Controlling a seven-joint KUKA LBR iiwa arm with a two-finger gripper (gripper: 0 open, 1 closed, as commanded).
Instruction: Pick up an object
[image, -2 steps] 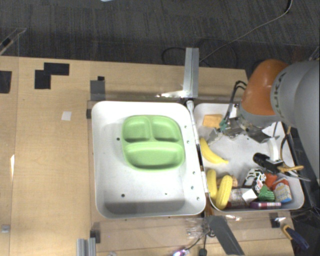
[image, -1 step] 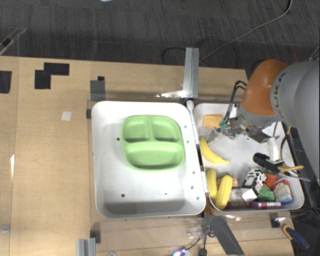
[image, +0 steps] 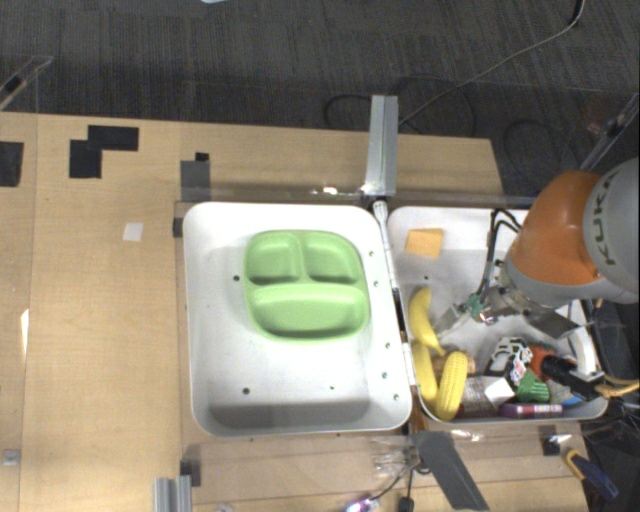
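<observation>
The right bin (image: 455, 225) holds an orange block (image: 425, 243) at its far left, a yellow banana (image: 421, 338) along its left wall and a yellow corn cob (image: 450, 383) at the near edge. My gripper (image: 472, 308) hangs low over the middle of this bin, just right of the banana and apart from it. Above the gripper, the arm's orange band (image: 560, 240) hides the bin's right side. Small items lie near the bin's front right: a black-and-white piece (image: 510, 355), a green piece (image: 536, 391) and a purple marker (image: 531, 408).
In the left bin (image: 215, 300) a green divided plate (image: 303, 283) lies flat near the middle. A metal post (image: 382, 145) stands at the back between the two bins. Bare wooden bench (image: 90, 330) extends to the left.
</observation>
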